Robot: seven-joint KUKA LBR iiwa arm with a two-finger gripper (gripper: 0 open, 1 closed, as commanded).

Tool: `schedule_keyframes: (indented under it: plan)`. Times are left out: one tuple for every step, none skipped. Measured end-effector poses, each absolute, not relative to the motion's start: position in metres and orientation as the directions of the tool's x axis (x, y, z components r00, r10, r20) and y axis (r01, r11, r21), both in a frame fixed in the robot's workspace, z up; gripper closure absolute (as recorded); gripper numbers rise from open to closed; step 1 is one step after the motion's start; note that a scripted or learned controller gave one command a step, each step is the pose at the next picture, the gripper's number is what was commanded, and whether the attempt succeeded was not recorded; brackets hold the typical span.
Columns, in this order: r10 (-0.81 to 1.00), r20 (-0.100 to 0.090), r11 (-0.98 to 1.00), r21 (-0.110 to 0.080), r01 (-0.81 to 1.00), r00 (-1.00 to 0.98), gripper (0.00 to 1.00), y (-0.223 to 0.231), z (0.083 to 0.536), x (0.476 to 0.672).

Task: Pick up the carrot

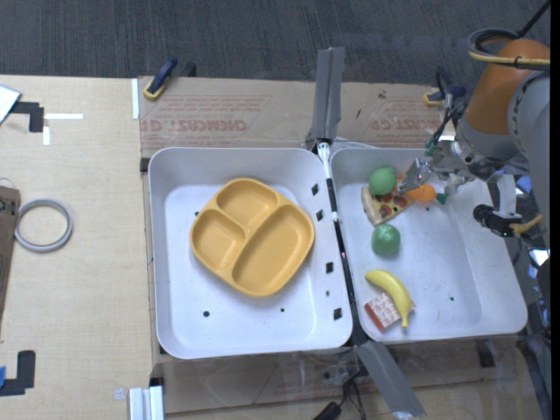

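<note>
The carrot (419, 193) is a small orange piece in the far part of the right bin (464, 278), just right of a pizza slice (385, 206). My gripper (435, 180) reaches down from the right and sits directly over the carrot's right end, touching or nearly touching it. The gripper's metal parts hide how it meets the carrot. The carrot looks level with the bin floor.
A green ball (381, 180) lies left of the carrot and another green one (386, 239) below the pizza slice. A banana (391, 291) and a small red box (381, 311) lie near the front. The left bin (175, 304) holds a yellow divided plate (252, 234).
</note>
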State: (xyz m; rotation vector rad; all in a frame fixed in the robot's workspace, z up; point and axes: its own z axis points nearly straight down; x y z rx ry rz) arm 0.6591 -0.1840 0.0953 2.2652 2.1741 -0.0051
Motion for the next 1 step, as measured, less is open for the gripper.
schedule_keyframes:
  plan:
    - [0.999,-0.005,-0.039,-0.018,0.999,0.039,1.0,-0.1854,0.1014,0.6552]
